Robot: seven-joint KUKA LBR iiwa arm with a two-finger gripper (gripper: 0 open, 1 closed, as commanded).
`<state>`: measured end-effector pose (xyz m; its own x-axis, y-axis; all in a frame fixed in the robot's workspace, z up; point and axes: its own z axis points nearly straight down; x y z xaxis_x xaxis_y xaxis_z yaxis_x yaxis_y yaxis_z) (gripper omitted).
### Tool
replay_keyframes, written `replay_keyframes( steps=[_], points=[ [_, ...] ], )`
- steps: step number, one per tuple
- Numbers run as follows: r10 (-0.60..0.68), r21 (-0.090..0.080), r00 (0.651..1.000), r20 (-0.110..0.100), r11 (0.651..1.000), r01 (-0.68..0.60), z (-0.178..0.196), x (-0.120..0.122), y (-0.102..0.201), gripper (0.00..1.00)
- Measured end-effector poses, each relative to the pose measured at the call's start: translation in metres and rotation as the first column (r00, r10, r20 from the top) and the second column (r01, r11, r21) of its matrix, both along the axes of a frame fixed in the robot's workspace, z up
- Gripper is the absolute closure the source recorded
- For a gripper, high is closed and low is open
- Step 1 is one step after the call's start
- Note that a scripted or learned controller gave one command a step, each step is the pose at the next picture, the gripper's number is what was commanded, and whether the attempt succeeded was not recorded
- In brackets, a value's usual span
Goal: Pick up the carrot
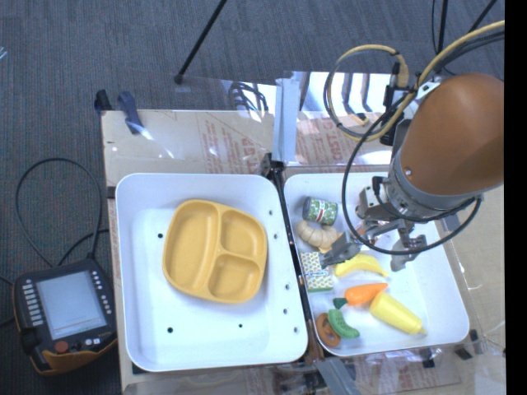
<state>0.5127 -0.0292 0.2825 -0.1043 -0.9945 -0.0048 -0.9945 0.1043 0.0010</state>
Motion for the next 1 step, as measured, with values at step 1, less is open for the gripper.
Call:
replay_keyframes(
  steps=[1],
  points=[
    [-0.101,-0.001,0.995,-0.009,0.995,0.101,-0.1465,-0.039,-0.0523,0.0]
  ],
)
